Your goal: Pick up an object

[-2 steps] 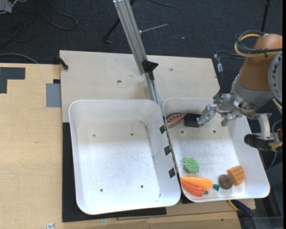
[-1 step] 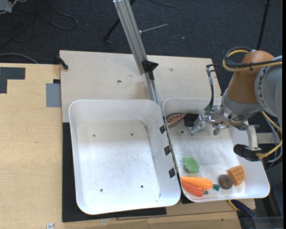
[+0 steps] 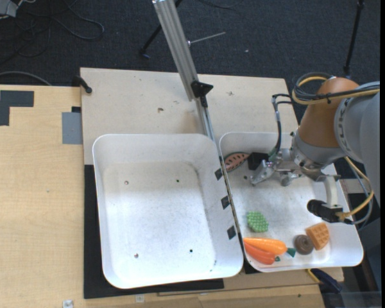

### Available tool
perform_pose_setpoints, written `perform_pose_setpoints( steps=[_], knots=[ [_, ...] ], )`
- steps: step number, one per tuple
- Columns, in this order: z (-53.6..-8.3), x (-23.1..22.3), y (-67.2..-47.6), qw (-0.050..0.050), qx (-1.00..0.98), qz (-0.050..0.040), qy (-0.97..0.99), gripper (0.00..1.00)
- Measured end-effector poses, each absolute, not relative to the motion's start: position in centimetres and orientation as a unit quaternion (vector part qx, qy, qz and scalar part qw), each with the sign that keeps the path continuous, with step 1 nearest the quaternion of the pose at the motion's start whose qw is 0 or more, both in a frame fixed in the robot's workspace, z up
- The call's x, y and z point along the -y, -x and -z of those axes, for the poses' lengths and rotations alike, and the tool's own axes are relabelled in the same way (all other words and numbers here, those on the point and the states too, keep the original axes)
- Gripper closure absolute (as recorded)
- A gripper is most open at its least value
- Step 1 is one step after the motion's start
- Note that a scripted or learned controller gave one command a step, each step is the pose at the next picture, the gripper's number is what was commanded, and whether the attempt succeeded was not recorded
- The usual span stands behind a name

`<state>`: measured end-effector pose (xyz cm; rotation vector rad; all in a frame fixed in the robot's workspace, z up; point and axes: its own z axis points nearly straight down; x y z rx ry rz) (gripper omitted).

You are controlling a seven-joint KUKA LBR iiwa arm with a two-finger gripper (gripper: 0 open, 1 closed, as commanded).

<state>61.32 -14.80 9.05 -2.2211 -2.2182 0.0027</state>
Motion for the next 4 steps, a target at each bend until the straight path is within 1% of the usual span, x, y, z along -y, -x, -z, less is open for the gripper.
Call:
perform_pose_setpoints(
  steps=[1,2,3,4],
  knots=[
    [-10.1,14.9,-61.3,0.001,0.705,-0.0008,0.709,1.0],
    [-14.6,15.6,-61.6,-0.001,0.704,0.0003,0.71,1.0],
    [-19.7,16.2,-60.8,-0.001,0.704,0.0007,0.71,1.0],
    [-26.1,16.5,-60.9,-0.002,0.708,0.0013,0.706,1.0]
  ],
)
